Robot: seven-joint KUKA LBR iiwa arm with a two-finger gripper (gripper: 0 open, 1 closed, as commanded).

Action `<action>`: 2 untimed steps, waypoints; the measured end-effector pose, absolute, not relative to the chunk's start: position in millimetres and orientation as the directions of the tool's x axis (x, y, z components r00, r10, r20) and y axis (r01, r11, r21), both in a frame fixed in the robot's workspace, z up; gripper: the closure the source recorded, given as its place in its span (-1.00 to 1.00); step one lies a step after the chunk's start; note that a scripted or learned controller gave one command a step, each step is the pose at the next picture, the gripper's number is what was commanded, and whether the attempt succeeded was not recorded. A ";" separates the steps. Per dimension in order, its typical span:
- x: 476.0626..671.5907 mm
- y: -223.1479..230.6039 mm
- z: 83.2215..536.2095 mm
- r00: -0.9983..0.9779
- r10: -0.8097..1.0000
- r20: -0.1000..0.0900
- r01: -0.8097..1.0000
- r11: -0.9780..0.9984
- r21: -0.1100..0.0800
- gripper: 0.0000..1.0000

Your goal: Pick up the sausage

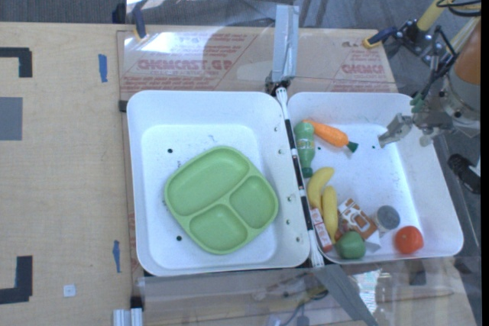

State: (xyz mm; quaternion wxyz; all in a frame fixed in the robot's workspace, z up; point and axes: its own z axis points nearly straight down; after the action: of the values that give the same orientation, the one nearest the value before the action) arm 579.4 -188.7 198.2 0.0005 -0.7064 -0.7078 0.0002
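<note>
A thin reddish sausage-like piece (318,229) lies along the left wall of the right bin (447,202), near its front, beside a banana. A brown and white item (356,218) lies just right of it; I cannot tell for sure which of the two is the sausage. My gripper (391,133) hangs over the right bin's back right part, well behind and to the right of both pieces. Nothing shows between its fingers.
The right bin also holds a carrot (332,135), a green bottle-like item (305,146), two bananas (318,186), a green fruit (351,245), a grey round can (388,217) and a red tomato (409,240). A green divided plate (221,198) lies in the left bin (153,126).
</note>
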 end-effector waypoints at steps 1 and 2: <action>529.0 -154.7 89.0 0.065 0.998 -0.001 0.998 -0.065 0.009 -1.00; 529.0 -154.8 89.0 0.065 0.998 -0.001 0.998 -0.065 0.009 -1.00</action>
State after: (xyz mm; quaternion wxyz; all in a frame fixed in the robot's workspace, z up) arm 529.0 -154.8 89.0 -0.0039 -0.7297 -0.6838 -0.0027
